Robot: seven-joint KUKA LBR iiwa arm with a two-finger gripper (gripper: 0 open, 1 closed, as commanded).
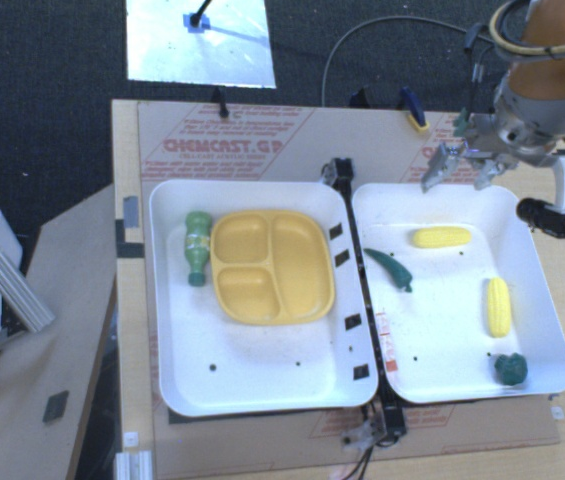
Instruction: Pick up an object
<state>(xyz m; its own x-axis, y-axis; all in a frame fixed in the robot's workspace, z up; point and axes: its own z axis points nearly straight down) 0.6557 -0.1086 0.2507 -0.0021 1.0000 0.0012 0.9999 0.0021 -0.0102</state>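
Four loose items in the right bin (537, 268): a yellow oblong piece (441, 236) near the back wall, lying crosswise; a yellow corn cob (499, 306) toward the right wall, lying front-to-back; a dark green pepper (390, 267) near the divider side, slanted; a dark green lump (509, 369) in the front right corner. All well apart from each other, none touching.

Pincer (460, 171) is over the back rim of the right bin, above and just behind the yellow oblong piece. Fingers are spread, nothing between them. Released, no contact with any item. Grey wrist and orange band of the arm (560, 28) come in from the upper right.

Left bin (172, 368): yellow three-compartment tray (270, 266) sits flat in the middle, green bottle (197, 247) lies just beside its left edge, roughly front-to-back.

Both bins sit side by side on a board with red lettering (232, 143), on the tan worktop (82, 298). Shiny square plate (200, 30) behind the worktop on the dark floor.
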